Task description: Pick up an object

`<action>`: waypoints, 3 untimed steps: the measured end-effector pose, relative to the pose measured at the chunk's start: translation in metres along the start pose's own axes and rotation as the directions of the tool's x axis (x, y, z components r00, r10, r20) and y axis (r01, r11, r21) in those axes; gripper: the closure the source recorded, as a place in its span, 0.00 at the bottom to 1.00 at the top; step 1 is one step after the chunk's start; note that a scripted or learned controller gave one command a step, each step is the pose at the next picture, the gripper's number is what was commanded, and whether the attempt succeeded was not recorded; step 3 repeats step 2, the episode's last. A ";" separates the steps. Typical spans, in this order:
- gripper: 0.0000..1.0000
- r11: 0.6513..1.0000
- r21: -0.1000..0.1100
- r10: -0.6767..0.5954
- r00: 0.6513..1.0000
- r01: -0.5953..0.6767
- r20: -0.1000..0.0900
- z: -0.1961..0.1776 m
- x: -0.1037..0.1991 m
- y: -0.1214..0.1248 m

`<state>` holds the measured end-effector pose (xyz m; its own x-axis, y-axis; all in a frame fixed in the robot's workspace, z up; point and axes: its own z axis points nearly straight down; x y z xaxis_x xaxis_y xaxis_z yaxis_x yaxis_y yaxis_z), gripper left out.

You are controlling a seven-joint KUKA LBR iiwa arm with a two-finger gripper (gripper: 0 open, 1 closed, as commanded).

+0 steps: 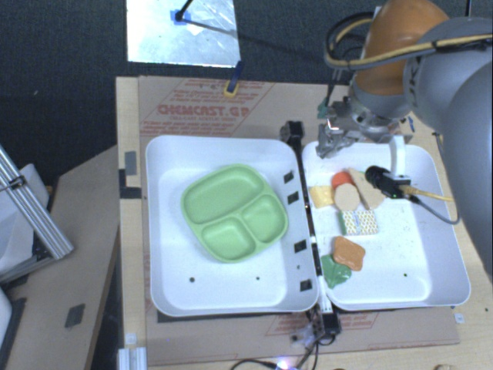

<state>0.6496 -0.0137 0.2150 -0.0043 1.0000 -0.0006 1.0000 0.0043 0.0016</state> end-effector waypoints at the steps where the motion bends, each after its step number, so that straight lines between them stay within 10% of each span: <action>1: 1.00 1.000 -0.002 -0.002 1.000 0.002 -0.001 -0.017 0.004 0.005; 3: 1.00 1.000 0.000 0.000 1.000 0.000 0.000 -0.019 0.004 -0.003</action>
